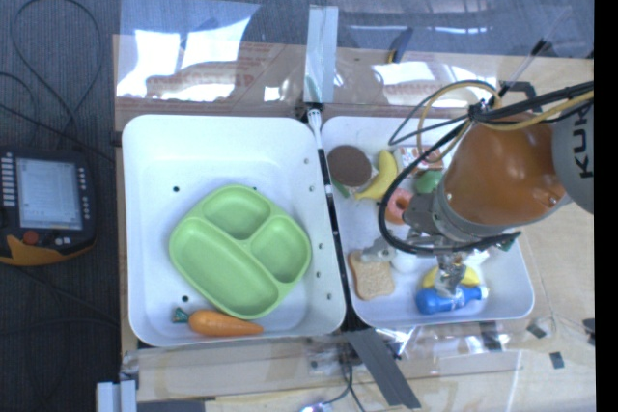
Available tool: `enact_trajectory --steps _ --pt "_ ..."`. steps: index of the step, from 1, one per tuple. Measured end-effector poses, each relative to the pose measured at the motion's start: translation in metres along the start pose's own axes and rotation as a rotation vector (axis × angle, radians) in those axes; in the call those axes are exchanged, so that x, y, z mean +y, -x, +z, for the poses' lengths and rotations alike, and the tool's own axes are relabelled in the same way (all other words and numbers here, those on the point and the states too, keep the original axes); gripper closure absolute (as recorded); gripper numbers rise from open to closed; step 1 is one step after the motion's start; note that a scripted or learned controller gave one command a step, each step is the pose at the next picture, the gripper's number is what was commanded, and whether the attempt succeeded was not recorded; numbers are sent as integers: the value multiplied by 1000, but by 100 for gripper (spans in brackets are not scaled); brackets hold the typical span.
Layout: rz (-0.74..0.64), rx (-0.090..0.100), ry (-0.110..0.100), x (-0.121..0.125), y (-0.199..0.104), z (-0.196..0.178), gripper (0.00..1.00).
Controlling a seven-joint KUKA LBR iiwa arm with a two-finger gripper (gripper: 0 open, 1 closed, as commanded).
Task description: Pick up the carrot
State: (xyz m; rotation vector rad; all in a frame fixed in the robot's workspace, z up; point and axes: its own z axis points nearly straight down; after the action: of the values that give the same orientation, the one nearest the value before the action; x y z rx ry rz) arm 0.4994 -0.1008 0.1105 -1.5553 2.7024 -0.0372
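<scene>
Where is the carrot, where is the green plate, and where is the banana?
carrot (225,324): camera view, middle of its orange body, in the left bin.
green plate (241,249): camera view, the ridge between its compartments.
banana (382,176): camera view, middle of its yellow curve, in the right bin.

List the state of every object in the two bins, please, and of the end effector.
carrot: lying flat in left bin, beside the plate, not grasped
green plate: upright, compartments hold nothing
banana: lying in right bin
toast slice: lying flat
blue object: lying under end effector
end effector: low over right bin
</scene>
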Motion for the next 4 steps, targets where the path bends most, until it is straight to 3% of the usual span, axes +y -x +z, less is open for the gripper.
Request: enact_trajectory --steps 1,2,3,4 --pt "156 10 30 -67 -40 7 0" --pt "-21 6 34 -7 -26 -4 0" --pt "190 5 27 -79 -25 24 0" --pt "74 1 18 -155 5 -95 0"
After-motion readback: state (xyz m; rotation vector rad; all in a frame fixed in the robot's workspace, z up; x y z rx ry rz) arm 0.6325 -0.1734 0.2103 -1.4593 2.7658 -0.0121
